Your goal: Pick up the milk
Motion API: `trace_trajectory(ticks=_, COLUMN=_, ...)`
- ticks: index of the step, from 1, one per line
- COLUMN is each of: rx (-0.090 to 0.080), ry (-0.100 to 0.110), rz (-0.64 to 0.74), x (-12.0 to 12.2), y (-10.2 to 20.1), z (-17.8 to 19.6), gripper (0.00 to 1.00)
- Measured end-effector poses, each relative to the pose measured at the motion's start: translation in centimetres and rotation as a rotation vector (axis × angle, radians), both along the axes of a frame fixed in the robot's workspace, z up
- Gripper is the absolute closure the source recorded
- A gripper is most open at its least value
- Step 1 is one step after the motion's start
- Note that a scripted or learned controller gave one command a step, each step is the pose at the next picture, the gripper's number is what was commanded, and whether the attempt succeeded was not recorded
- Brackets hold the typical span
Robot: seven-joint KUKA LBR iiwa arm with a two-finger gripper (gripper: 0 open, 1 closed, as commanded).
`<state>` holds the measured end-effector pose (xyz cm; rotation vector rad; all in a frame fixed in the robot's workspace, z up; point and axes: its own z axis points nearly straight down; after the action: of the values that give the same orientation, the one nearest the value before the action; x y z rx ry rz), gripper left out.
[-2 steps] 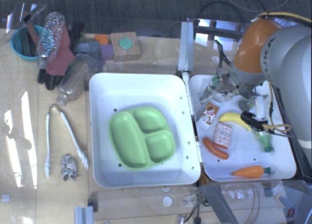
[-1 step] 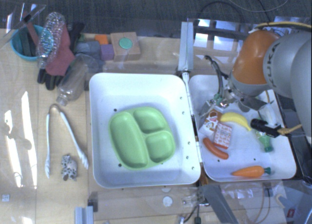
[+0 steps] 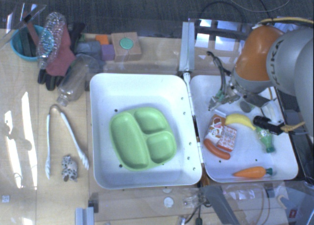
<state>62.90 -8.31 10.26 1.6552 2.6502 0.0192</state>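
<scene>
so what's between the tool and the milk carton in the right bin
Nothing: in the camera view the tool hangs just above the milk carton, and the short stretch between them is bare white bin floor. The banana lies off to the side.

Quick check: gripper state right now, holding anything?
Two-finger gripper: open, holding nothing; it hangs in the right white bin, just above the red-and-white milk carton, which lies on the bin floor.

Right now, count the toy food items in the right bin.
4: milk carton mid-bin, banana beside it, sausage under the carton's lower edge, carrot near the front. The arm may hide more.
</scene>
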Motion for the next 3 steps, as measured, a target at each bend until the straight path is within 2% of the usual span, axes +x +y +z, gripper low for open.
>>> trace_trajectory(ticks=1, rx=0.000, ry=0.000, rz=0.000, x=0.0, y=0.0, z=0.0, gripper=0.00)
trace_trajectory(ticks=2, rx=-0.001, ry=0.009, rz=-0.045, x=-6.7, y=-1.0, z=-1.3, gripper=0.00)
trace_trajectory(ticks=3, rx=0.000, ry=-0.002, rz=-0.043, x=-6.3, y=-0.8, z=-0.1, gripper=1.00)
